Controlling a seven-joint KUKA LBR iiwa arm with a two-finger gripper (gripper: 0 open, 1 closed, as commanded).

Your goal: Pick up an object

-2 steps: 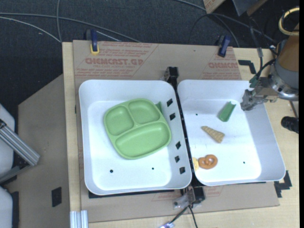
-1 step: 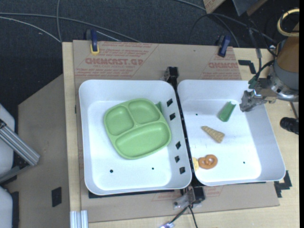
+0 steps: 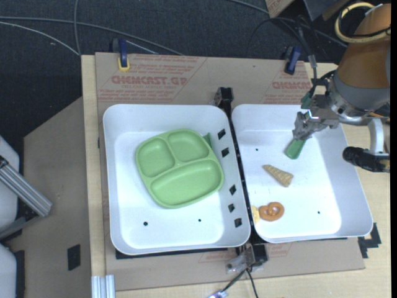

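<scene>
Two shallow white bins with rounded corners and a smooth, plastic-looking sheen sit side by side at mid-frame on a brown board printed with faded red lettering. The left bin (image 3: 124, 228) holds a pale green plate (image 3: 178, 167), matte, rounded-square, moulded into three compartments: two small ones toward the top and one wide one below. It lies flat, slightly turned, near the bin's centre.

The right bin (image 3: 329, 222) holds three small things. A green piece (image 3: 296, 148), short, cylindrical and smooth, hangs tilted in the upper part of this bin, its top end caught between the fingers of the gripper (image 3: 304, 131), which are closed on it; its lower end points down and left, and whether it touches the bin floor cannot be told. Below it, apart from it, lies a tan cone (image 3: 278, 174), ridged like a wafer, tip toward the upper left. Lower still, near the bin's bottom left corner, is an orange-brown pretzel (image 3: 271, 212), looped and glossy, with a small yellowish bit just beside it on the left that is too small to identify.

The arm (image 3: 366, 61) enters at the upper right, its orange band broad and its grey wrist partly cut off by the frame edge. The fingers are dark and metallic, their tips hard to separate from the green piece. Two blue clamps (image 3: 123, 53) grip the board's top edge.
</scene>
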